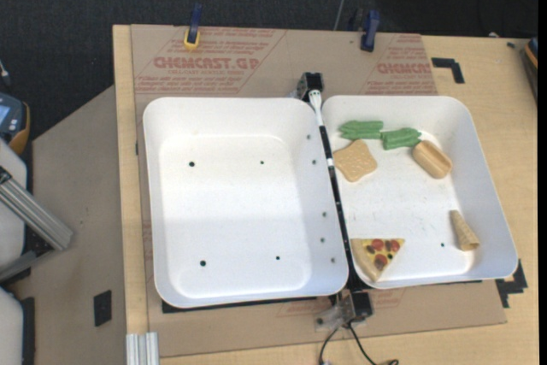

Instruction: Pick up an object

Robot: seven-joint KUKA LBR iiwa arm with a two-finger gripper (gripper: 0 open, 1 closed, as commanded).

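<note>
Looking down on the brown cardboard-covered table (256, 55), two shallow white plastic bins sit side by side, touching along a black seam in the middle; the left white bin (171, 184) has just a few small dark holes in its floor; the right white bin (479, 184) has all the toy food in it. Along its far side there's a flat green bean-pod piece (361, 130) and right beside it a shorter green chunk (400, 138); just right of that a tan hot-dog-bun shaped piece (431, 159) lies at an angle. A tan slice of toast (355, 161) sits close to the seam, below the green pod. Down in the near left corner is a pizza slice with red dots (379, 255), and well apart near the right wall a small tan cone-like piece (464, 230). Can't tell the pincer's state from this shot. Two blue clamps (195, 24) pin the cardboard's far edge.
</note>
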